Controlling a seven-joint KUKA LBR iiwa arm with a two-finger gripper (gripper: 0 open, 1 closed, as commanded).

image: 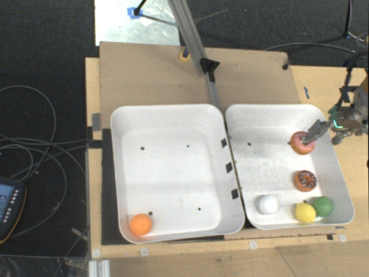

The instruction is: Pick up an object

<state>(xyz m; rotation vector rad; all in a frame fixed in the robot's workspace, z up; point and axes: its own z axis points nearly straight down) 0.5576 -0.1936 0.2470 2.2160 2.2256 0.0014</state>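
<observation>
Reaching toward the pink doughnut (301, 143) near the right bin's (277, 111) far right wall, the gripper (316, 131) touches it; jaw spacing I cannot tell. Probably light, rigid, smooth: grip across its outer rim.

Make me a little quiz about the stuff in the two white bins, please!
1. True or false: the orange ball lies in the left bin.
2. Which thing is the tool right next to: A) the white ball, B) the pink-iced donut, C) the green ball?
3. Fill in: the yellow ball touches the ____ ball.

Key: 1 true; 2 B; 3 green.
</observation>
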